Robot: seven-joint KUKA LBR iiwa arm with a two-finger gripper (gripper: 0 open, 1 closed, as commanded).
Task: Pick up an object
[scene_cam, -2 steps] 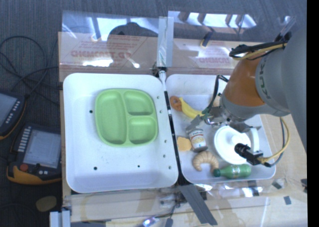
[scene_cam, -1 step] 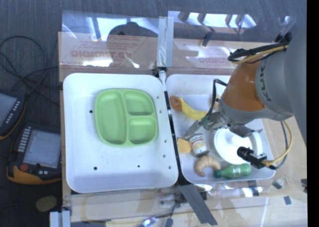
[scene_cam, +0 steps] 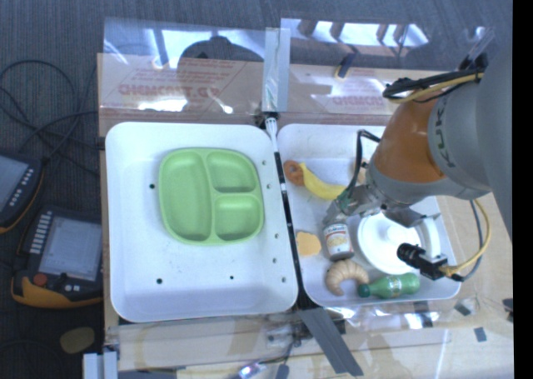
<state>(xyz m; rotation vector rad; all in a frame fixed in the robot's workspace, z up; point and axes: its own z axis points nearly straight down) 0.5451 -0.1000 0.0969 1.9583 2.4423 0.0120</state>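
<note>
Where the tool [scene_cam: 350,205] hangs (grip state unclear), a small brown-lidded jar [scene_cam: 337,240] apparently stands upright.

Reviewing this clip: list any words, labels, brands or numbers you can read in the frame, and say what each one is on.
"KU": white letters on the grey arm, cut off by the picture's edge.
Red print on the clear panel behind the left bin: appears mirrored and too blurred to read.
Red print on the clear panel behind the right bin: too blurred to read.
Label on the small jar: too small to read.
Label on the green bottle: too small to read.
</note>
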